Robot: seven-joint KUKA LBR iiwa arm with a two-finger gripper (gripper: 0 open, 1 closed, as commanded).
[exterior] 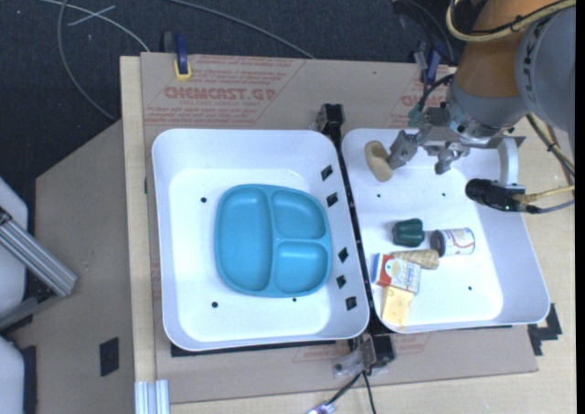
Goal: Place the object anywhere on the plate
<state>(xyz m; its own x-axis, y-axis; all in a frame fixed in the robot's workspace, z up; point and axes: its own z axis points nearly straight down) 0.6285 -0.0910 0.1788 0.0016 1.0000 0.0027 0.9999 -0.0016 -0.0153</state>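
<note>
Dark carpet surrounds the table with its two white bins. Over the right bin, the fingers stand spread, pinching nothing; a tan object lies just left of them, the blue plate well apart. Grasping comes next: lower, close.

Red print "CHEMCAST GP" on brown paper sheet covering surface, upside of sheet far from gripper, across from it beyond left bin. Smaller red lines above and below that word, too small to read. More faint red print on same sheet just behind gripper, unreadable. Small can below gripper carries red and white label, lettering too blurred to read. Flat packet beside can shows red and white printing, likewise unreadable.
</note>
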